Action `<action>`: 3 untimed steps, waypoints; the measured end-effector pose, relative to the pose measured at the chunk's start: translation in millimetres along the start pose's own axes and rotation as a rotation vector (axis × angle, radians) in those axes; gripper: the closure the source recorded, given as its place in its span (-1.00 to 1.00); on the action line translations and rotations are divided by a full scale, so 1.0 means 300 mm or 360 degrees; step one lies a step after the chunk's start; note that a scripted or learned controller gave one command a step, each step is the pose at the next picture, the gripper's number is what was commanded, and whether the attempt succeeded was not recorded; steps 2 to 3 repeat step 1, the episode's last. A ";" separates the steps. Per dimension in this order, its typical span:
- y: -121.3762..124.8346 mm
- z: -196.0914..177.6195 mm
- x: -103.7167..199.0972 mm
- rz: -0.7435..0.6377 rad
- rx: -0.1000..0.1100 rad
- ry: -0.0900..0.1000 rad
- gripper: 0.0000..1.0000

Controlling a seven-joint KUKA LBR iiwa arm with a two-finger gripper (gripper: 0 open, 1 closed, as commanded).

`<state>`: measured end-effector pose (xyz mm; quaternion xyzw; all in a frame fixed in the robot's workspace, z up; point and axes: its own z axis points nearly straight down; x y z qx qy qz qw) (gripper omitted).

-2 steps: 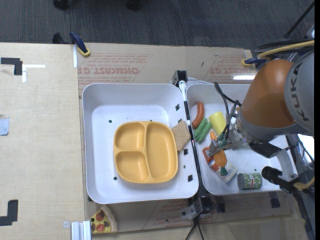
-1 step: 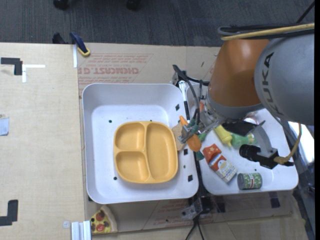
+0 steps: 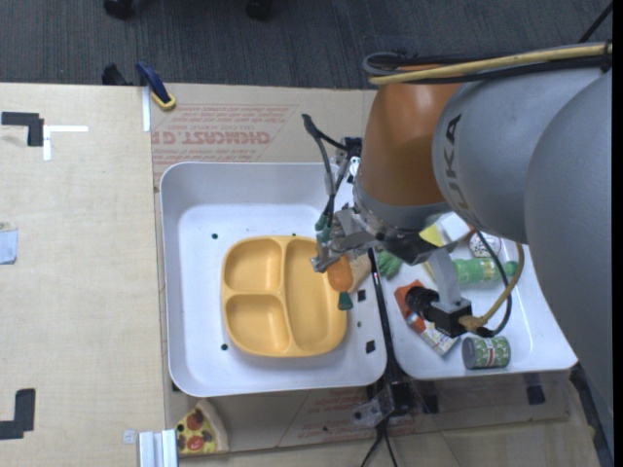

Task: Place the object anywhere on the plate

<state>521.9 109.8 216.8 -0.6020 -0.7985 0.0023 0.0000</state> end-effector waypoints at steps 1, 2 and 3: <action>0.000 0.000 0.000 0.0001 0.0000 0.0000 -1.00; 0.000 0.000 0.000 0.0001 0.0000 0.0000 -1.00; 0.000 0.000 0.000 0.0001 0.0000 0.0000 -1.00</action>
